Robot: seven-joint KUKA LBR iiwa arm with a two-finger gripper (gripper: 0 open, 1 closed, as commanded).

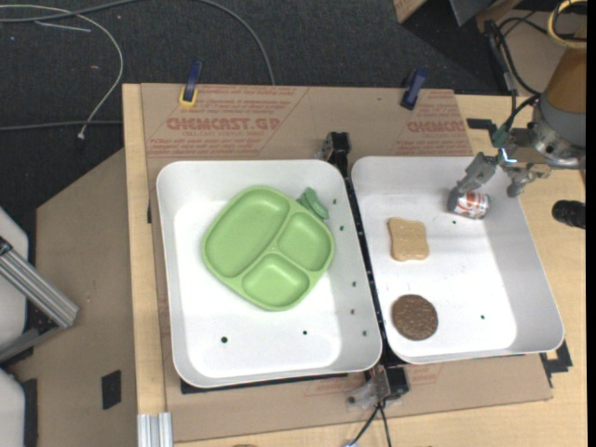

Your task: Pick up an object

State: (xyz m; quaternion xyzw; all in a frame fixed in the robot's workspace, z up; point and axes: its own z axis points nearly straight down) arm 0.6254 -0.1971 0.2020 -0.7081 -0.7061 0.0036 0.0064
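low in the frame, right of centre, a brown cookie (414, 317) lies near the bottom of the right bin (521, 287), and just above it, apart, lies a tan toast slice (407, 240). left of them the left bin (186, 250) holds a green divided tray (267, 247), with a small green piece (314, 203) touching the tray's upper right edge. higher, at the upper right of the frame, the gripper (494, 182) hangs over the right bin's top right part with its fingers spread apart, one finger (477, 170) just above a small silver and red can (470, 202) that lies on the bin floor, not between the fingers.
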